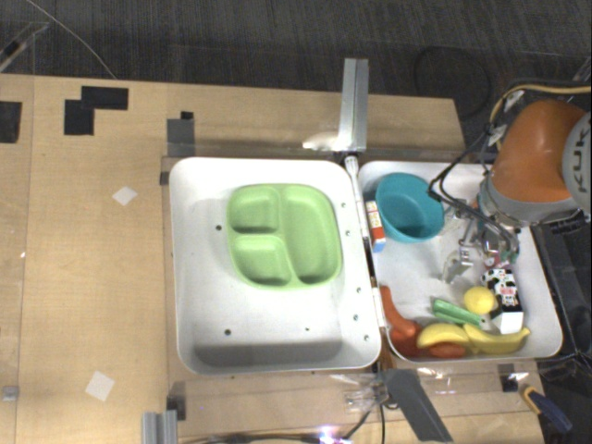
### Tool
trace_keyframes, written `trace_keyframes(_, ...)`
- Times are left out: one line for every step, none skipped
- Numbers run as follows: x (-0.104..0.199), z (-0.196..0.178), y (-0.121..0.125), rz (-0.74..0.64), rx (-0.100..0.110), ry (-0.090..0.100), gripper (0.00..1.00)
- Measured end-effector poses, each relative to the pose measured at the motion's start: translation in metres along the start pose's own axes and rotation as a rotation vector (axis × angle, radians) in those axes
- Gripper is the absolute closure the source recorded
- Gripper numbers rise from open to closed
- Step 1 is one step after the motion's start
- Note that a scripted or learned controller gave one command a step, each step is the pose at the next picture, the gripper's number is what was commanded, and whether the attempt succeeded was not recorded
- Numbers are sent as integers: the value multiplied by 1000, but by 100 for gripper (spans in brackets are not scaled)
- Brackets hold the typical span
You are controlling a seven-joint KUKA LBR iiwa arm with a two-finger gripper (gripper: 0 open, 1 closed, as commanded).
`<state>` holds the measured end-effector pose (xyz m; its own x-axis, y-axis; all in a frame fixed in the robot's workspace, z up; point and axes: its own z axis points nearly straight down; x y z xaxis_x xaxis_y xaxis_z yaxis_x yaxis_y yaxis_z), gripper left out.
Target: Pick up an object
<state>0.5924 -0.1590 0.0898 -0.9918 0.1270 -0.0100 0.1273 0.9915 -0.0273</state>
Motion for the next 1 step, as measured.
trace_keyframes(-48, 1, 47, -50, -27, -3, 0)
